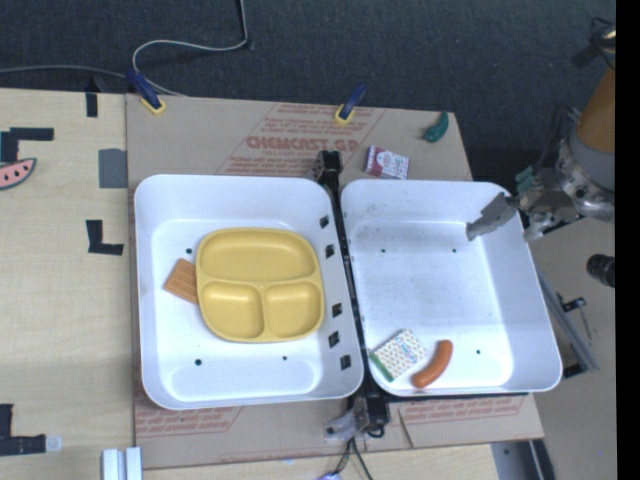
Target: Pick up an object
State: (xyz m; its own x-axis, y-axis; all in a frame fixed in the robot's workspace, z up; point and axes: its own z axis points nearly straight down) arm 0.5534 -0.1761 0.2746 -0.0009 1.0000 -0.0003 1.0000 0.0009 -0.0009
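Hovering jaws [500, 213] over right bin's [520, 298] upper edge, state unclear | orange sausage [433, 364], patterned packet [399, 353] near front | yellow divided plate [262, 283] left bin [160, 268].

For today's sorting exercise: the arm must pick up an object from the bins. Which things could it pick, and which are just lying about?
Pickable, in the bins:
yellow divided plate
brown cracker
sausage
patterned packet

Lying about, on the bench:
small red packet
teal clip
yellow-blue clamps
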